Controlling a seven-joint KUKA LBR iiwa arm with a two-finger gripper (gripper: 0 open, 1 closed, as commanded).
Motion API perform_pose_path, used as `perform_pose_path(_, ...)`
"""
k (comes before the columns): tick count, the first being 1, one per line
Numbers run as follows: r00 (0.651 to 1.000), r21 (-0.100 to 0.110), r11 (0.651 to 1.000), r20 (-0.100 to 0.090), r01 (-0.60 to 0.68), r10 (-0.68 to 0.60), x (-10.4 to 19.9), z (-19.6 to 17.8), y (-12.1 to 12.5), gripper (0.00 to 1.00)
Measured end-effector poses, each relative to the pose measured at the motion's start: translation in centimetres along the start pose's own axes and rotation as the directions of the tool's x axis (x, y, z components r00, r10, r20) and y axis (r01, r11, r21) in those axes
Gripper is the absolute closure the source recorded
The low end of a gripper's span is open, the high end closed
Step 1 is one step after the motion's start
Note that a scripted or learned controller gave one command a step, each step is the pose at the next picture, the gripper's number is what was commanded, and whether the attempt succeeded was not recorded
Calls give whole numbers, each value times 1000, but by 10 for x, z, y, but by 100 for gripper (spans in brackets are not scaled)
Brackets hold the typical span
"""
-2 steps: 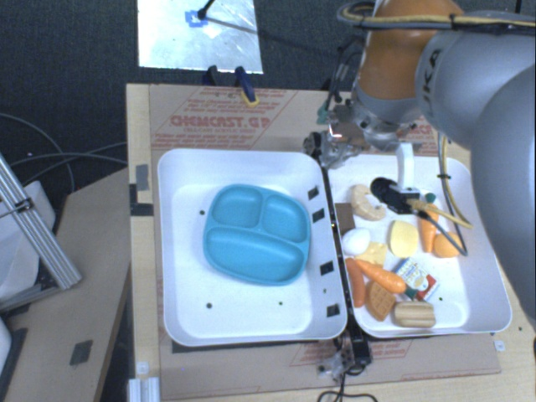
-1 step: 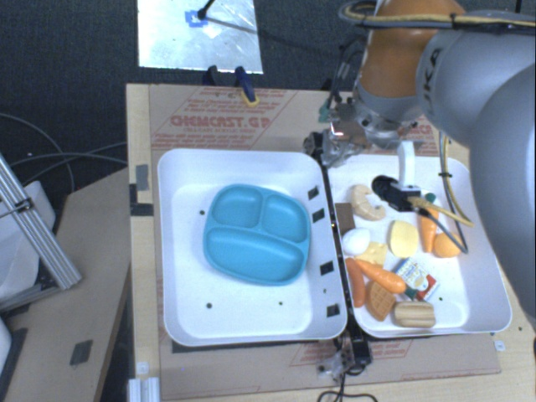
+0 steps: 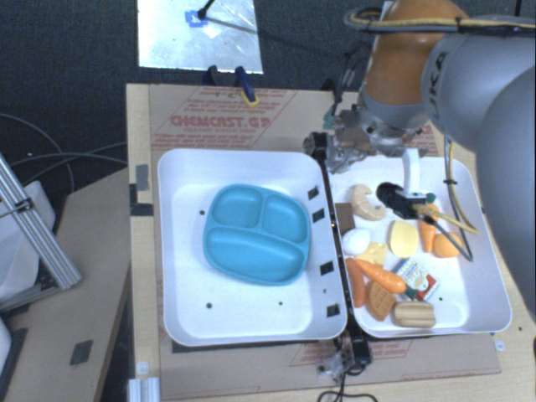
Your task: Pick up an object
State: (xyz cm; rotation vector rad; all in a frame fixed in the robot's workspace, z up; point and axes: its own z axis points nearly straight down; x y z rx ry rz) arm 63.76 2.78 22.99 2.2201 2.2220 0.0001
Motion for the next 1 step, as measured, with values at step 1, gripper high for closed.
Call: perform_pose_path(1, 1000, -2, 1000, -2, 4, -4, 13, -4, 6, 100)
